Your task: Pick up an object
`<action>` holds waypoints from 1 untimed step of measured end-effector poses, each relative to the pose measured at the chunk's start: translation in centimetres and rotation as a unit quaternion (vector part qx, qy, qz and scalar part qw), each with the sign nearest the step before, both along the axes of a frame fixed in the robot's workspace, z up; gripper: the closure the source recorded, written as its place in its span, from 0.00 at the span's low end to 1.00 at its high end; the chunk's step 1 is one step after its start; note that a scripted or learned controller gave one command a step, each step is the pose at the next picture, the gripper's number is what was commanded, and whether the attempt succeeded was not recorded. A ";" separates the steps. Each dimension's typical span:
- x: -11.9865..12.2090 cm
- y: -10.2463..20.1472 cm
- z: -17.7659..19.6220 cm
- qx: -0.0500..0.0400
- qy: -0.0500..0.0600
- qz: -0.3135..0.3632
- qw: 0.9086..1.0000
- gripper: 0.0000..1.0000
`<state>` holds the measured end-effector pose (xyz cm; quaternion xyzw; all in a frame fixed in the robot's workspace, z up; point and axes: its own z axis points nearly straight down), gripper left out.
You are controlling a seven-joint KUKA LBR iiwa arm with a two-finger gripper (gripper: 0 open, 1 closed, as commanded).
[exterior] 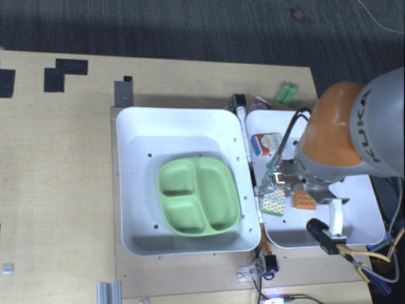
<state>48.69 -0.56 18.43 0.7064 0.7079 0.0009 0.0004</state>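
My gripper [282, 178] hangs low over the left part of the right bin [373, 201], under the grey wrist and its orange band. Just below it lie a small pale packet with a dotted pattern [273, 203] and an orange block [304, 201]. A white carton with blue and orange print [265, 144] lies farther back in the same bin, apart from the gripper. Nothing shows between the fingers, and the wrist hides part of the bin's middle.
The left bin [136, 170] holds a green divided plate [199, 195]. A green object [286, 92] lies on the bench behind the right bin. Black markings sit on the bench at the far left. Cables and clips lie at the bins' front edge.
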 end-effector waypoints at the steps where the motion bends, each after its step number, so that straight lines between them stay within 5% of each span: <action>1: 0.1 -0.7 0.9 0.000 -0.001 0.000 1.000 1.00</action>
